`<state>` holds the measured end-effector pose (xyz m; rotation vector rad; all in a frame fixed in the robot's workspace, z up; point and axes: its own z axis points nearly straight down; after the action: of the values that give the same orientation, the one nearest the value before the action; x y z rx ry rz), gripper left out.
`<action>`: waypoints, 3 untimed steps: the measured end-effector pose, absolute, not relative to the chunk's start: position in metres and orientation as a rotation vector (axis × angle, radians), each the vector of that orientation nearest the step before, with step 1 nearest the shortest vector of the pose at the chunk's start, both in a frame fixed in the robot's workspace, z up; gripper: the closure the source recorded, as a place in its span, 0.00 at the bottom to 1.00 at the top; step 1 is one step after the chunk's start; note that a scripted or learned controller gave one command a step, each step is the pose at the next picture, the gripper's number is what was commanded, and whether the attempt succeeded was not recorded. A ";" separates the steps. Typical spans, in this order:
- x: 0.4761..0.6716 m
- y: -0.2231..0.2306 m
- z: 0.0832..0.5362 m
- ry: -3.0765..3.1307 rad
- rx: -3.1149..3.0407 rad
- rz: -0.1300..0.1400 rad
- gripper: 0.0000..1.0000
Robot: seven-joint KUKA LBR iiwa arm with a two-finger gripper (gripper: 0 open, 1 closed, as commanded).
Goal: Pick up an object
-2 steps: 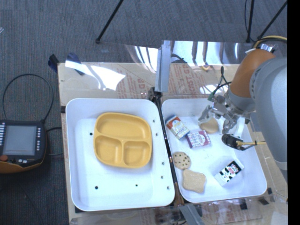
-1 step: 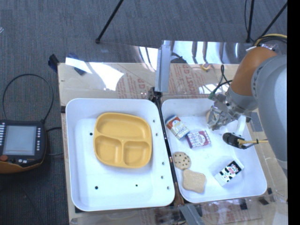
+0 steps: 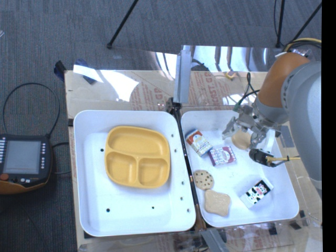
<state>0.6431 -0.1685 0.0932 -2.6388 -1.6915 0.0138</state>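
My gripper [image 3: 243, 134] hangs low over the back of the right bin [image 3: 291, 193]. It is open, with one finger on each side of a small tan round item [image 3: 240, 140] that lies on the bin floor. Also in this bin are a red-and-white box [image 3: 198, 142], a purple-and-white packet [image 3: 222, 155], a chocolate-chip cookie [image 3: 203, 179], a slice of toast [image 3: 217, 202] and a black-and-white cow-pattern carton [image 3: 256, 192].
The left bin [image 3: 89, 193] holds a yellow divided plate [image 3: 137, 156]. A metal post [image 3: 182, 77] rises behind the gap between the bins. A control pendant [image 3: 21, 160] lies on the floor at left. The grey arm [image 3: 302, 104] covers the right bin's far right corner.
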 end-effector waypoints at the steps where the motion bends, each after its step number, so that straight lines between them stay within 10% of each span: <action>1: 0.643 -0.168 0.101 -1.697 -2.634 0.019 1.00; 2: 0.643 -0.168 0.101 -1.697 -2.632 0.019 0.00; 3: 0.644 -0.167 0.086 -1.650 -2.671 0.006 0.00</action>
<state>0.6442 -0.1670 0.0862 -2.6706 -1.6497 0.0059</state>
